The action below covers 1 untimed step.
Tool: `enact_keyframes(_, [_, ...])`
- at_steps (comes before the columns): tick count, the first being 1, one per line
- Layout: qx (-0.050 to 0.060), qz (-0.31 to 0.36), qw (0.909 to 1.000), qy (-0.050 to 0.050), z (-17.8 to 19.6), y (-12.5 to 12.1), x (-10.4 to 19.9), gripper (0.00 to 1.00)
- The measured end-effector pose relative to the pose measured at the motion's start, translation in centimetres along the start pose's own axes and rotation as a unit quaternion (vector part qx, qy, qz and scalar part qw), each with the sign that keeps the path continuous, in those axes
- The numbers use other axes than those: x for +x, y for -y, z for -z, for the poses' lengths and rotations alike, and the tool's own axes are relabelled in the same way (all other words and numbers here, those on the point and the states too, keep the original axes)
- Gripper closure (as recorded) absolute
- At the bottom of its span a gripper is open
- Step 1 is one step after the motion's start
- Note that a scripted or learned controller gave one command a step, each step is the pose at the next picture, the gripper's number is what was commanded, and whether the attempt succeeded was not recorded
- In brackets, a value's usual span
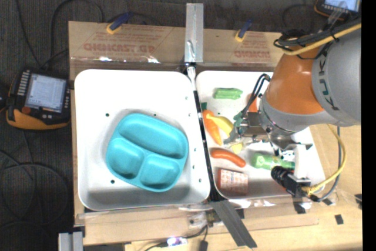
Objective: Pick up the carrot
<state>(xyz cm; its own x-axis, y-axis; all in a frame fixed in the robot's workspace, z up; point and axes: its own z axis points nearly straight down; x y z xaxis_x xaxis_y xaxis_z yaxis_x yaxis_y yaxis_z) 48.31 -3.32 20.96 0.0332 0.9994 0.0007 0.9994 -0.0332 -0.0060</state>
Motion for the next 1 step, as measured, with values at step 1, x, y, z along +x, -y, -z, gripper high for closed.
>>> enact_keyframes(1, [0.0, 0.087, 0.9962, 0.001, -0.42, 0.0, 0.42, 1.0])
